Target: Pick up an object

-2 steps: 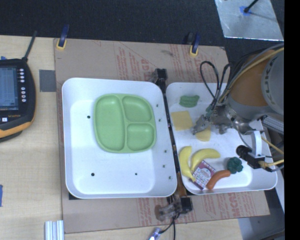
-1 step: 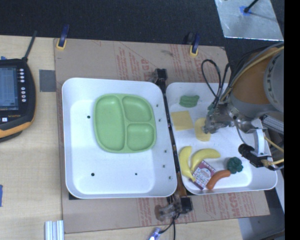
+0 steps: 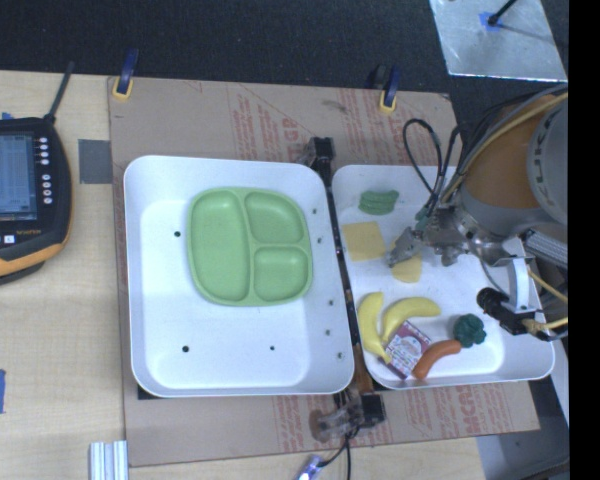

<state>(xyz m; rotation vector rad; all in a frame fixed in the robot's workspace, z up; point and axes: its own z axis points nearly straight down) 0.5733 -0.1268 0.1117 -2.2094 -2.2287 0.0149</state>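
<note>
A carrot [image 3: 437,357] and a small packet [image 3: 407,349] lie at the six o'clock edge of the right bin [image 3: 525,368], beside two bananas [image 3: 390,320]. The claw [image 3: 416,251] hangs low over a yellow piece [image 3: 408,270] at the bin's middle; how wide it stands I cannot tell. The arm [image 3: 510,173] reaches in from three o'clock. The left bin [image 3: 160,298] holds a green plate [image 3: 248,245].
</note>
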